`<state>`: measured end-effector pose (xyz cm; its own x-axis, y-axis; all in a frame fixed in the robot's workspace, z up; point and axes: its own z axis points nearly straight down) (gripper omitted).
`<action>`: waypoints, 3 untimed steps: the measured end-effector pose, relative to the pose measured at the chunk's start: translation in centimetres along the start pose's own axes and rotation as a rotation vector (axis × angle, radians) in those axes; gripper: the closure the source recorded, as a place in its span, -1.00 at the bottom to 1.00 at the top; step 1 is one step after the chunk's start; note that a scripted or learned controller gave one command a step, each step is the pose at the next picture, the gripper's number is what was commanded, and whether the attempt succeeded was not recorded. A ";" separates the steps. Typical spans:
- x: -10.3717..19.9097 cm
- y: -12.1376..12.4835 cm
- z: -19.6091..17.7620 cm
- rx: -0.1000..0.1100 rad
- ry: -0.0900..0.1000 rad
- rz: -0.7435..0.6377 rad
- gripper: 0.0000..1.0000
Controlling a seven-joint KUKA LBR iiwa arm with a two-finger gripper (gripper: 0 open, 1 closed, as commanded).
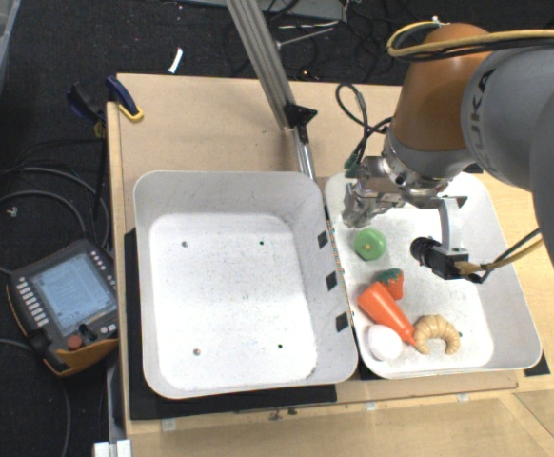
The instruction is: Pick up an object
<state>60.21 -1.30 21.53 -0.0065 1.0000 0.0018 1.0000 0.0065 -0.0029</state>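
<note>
Hand [360, 208] low in right bin [505, 284], far-left corner; finger state cannot be told. Green ball [370, 245] lies just near of it. Advice: centre over ball, descend straight, close gently; carrot [385, 307] close by.

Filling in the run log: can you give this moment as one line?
arm: over right bin | gripper: just above green object | grasp: none seen | also in bin: carrot, croissant, white egg
</note>
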 end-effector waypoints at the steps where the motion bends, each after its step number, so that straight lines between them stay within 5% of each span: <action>1: 5.0 -3.4 -1.5 -0.001 0.001 -0.002 1.00; 3: 11.0 -7.9 -2.4 0.000 -0.001 0.001 1.00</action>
